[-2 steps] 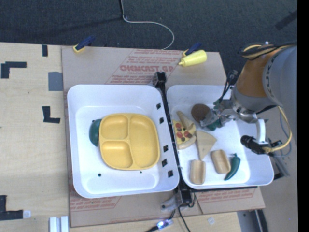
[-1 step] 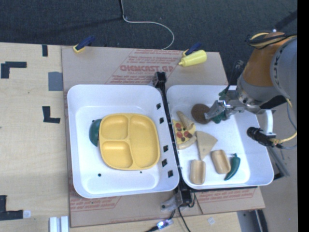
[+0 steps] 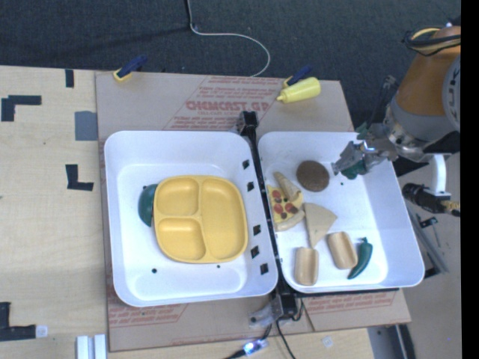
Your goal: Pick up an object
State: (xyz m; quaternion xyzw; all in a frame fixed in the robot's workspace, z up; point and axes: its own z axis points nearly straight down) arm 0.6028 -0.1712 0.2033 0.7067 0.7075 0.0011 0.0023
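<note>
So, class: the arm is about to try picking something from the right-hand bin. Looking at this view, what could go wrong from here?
1. The gripper hovers by the bin's right wall, so a descent there may clip the rim.
2. The pizza slice, the tan wedge and the two bread pieces lie close together; fingers may nudge a neighbour or grab two.
3. The brown round piece looks flat and may slip out.

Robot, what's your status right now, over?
Gripper above right bin's upper edge, holding nothing visible. Round brown cookie just beside it, untouched. Nothing in between.
</note>
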